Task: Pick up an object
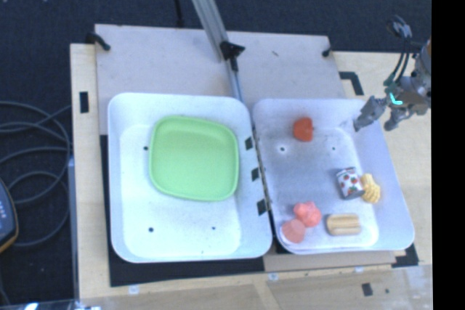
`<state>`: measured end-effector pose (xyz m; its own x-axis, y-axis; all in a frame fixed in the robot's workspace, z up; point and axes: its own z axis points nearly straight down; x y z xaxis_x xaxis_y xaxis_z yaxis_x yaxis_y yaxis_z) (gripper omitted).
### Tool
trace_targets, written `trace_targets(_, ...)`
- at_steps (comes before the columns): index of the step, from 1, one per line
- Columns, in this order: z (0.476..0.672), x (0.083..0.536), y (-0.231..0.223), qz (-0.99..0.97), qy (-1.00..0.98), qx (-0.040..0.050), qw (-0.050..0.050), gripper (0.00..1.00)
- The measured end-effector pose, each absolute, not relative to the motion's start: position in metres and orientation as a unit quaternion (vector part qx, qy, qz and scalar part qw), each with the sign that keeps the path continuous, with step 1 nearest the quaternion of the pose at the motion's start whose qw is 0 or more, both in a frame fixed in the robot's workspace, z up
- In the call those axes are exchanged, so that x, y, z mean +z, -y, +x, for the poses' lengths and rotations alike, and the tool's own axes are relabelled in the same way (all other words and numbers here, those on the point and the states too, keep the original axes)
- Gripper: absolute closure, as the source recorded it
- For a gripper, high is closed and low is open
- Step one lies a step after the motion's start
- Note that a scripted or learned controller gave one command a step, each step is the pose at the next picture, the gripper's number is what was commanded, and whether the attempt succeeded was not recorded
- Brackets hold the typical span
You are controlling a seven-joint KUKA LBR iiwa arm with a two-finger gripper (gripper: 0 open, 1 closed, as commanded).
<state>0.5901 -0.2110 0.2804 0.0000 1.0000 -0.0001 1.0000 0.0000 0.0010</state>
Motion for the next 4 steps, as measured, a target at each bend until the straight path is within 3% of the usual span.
trace_targets(1,0.59,0.28,0.211,0.707,-0.707,0.0003,0.0,0.0)
trace_targets(2,0.596,0.234,0.207,0.707,-0.707,-0.0011,-0.001,0.0)
trace_targets(4,0.588,0.136,0.223,0.708,-0.707,-0.0011,-0.001,0.0)
